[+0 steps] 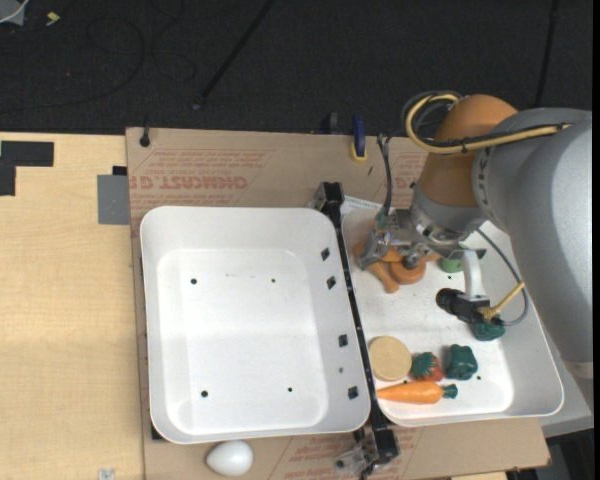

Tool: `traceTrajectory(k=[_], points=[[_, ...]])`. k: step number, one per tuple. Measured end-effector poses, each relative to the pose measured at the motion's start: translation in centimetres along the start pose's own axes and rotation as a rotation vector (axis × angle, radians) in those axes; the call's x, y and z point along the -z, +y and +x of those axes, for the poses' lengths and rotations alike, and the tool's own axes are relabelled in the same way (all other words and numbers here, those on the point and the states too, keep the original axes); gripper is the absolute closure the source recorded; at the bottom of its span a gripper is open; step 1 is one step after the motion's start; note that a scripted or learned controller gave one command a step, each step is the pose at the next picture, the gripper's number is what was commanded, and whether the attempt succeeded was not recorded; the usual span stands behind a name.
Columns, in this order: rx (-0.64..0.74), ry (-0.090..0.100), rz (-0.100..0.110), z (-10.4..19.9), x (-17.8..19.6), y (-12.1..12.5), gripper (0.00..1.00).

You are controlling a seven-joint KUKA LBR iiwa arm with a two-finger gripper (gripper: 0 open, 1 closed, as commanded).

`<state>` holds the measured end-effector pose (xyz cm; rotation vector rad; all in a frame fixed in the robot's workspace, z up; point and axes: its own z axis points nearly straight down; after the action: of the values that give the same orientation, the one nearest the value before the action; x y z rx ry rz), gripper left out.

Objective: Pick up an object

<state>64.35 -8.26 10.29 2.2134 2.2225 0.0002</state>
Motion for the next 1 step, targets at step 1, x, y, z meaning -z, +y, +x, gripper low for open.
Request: traceTrajectory(k=[1], points=[[0.003,0.006,-0.002,7.89,9.10,0.25,1.00]])
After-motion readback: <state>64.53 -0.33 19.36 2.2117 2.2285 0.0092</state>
